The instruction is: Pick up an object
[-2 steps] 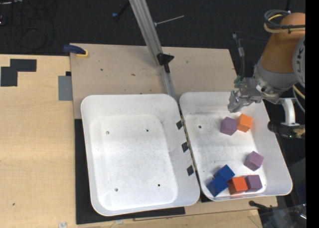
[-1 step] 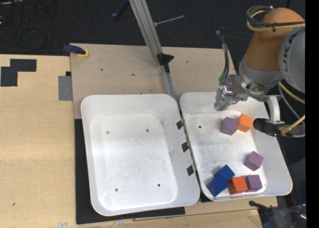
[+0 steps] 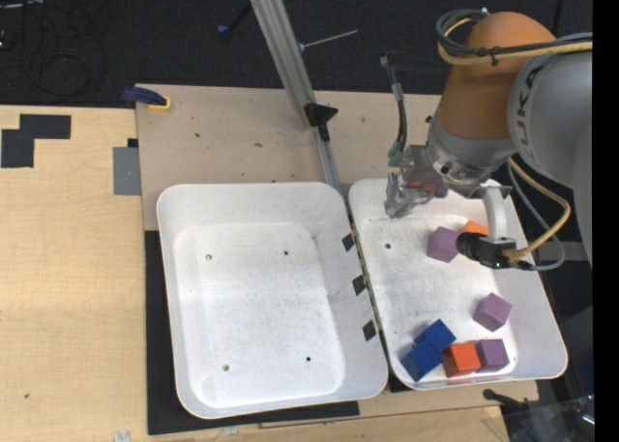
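My gripper (image 3: 398, 200) hangs over the far left part of the right bin (image 3: 392, 280), with nothing visible between its fingers. A purple cube (image 3: 443, 244) lies just right of and nearer than the gripper. A small orange piece (image 3: 475, 228) peeks out beside the arm. Another purple cube (image 3: 492, 311) sits toward the right rim. Along the near edge lie two blue blocks (image 3: 427, 348), an orange block (image 3: 463, 359) and a purple block (image 3: 493, 354).
The left bin (image 3: 193, 208) stands beside the right one, with black clips (image 3: 358, 283) along the shared edge. A slanted metal rail (image 3: 290, 73) rises behind the bins. The arm's grey and orange body (image 3: 488, 92) looms over the right bin's far corner.
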`<action>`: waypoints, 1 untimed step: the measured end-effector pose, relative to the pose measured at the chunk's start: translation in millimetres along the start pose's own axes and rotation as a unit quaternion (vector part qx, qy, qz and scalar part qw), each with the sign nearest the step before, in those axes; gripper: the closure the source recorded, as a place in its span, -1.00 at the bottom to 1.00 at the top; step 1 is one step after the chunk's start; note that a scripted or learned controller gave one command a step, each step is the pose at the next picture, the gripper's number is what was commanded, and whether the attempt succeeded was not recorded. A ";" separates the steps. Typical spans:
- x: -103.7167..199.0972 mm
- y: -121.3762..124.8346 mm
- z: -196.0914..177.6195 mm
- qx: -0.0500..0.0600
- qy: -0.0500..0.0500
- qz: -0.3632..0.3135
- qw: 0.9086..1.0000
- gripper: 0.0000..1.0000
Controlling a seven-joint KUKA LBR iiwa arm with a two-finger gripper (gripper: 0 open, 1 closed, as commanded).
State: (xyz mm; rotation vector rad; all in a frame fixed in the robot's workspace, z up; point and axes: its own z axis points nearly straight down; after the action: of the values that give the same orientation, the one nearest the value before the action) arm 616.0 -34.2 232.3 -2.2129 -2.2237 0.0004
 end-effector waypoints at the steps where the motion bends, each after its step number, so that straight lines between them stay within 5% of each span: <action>1: 48.2 1.2 -5.2 -0.001 0.000 0.000 1.000 1.00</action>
State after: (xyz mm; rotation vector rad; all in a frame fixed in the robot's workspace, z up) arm 617.0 14.1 237.7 -2.2135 -2.2249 0.0001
